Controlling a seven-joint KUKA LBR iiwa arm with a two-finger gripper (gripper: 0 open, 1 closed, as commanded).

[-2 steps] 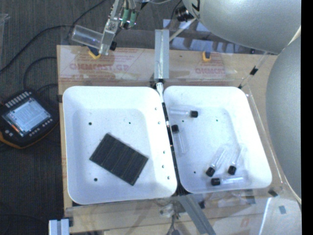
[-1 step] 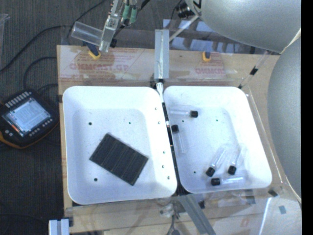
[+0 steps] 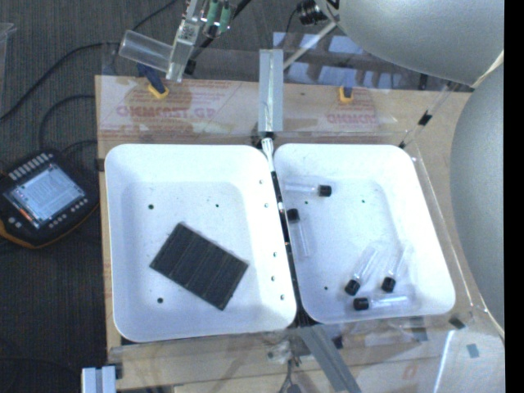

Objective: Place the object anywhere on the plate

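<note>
Two white bins side by side on the bench [image 3: 115, 121]. Left bin [image 3: 131, 170] holds a dark ribbed plate [image 3: 199, 266], flat, rotated at a slant, lower centre of that bin. Right bin [image 3: 409, 178] holds clear tubes with black caps: one tube [image 3: 309, 188] near its upper left, one [image 3: 296, 229] along the left wall, three [image 3: 378, 273] clustered lower right, touching or just beside each other. None on the plate. Grey arm [image 3: 426, 15] fills the upper right of the frame. Gripper [image 3: 176, 56] at upper left, above the bench's back edge, well apart from both bins; cannot tell how the jaws stand or if anything is held. Handheld controller [image 3: 42, 196] at the left edge
</note>
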